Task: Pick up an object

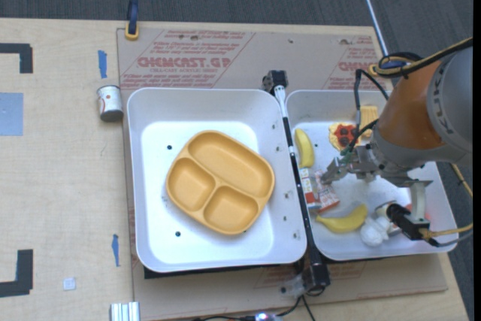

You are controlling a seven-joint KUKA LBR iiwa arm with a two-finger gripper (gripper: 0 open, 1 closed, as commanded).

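My gripper [336, 168] hangs low inside the right bin [325, 97], below the orange band of the arm [409, 116]. Its tip is just above and to the right of a red and white packet [319, 191]. A small banana [304, 149] lies to its left near the bin's wall. A second banana [344, 219] lies in front of it, beside a white lump [373, 234]. A red and yellow toy [344, 134] sits behind the gripper, partly hidden by the arm. Nothing shows between the gripper's tips.
The left bin [137, 162] holds a yellow divided plate [220, 182]. A small can [110, 102] stands on the bench left of that bin. A blue clamp [132, 17] grips the cardboard sheet at the back. Cables run behind the arm at the right.
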